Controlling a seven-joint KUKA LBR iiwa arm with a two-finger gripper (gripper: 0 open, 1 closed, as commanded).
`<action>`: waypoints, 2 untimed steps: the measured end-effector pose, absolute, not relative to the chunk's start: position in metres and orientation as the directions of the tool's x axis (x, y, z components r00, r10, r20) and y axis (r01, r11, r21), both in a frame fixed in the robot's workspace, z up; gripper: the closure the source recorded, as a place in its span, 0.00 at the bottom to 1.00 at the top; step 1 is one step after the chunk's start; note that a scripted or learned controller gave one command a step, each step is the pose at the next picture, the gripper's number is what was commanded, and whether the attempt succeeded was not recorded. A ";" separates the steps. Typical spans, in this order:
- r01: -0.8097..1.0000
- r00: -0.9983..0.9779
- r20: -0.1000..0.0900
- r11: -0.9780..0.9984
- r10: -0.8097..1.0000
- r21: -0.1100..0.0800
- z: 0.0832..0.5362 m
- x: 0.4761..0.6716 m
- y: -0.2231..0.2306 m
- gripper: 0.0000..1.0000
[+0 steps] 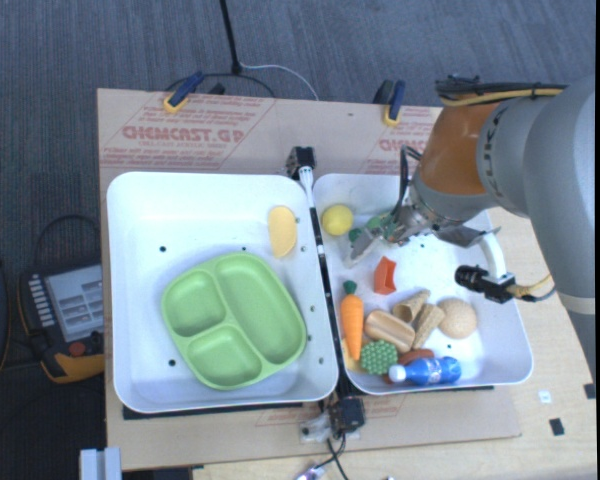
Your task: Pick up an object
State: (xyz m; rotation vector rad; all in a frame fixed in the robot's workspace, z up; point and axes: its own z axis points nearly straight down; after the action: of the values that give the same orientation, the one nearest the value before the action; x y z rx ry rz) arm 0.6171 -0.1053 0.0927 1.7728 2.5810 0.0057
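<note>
My gripper (372, 238) hangs low in the upper part of the right bin (515, 353), reaching in from the right. A small green object (387, 227) lies right against it, and whether it is held cannot be told from here. A yellow lemon (337, 219) sits just left of the gripper. Just below the gripper lies a red piece (384, 275). Further toward the front are a carrot (351, 323), a bread roll (388, 328), a round bun (458, 318), a green textured piece (380, 356) and a blue bottle (430, 371).
The left bin (140, 228) holds a green divided plate (235, 318) and a yellow oblong object (282, 230) by the shared wall. A black cable plug (485, 281) hangs off the arm over the right bin. Two clamps (183, 90) grip the board's far edge.
</note>
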 end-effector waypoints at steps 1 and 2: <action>0.873 -0.487 -0.017 0.487 0.873 0.021 0.093 0.552 -0.102 0.00; 0.929 -0.370 -0.013 0.371 0.929 0.021 0.093 0.547 -0.102 0.00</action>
State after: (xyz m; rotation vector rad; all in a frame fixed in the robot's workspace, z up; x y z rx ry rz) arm 0.5472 -0.1018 0.0933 1.7498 2.5819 0.0161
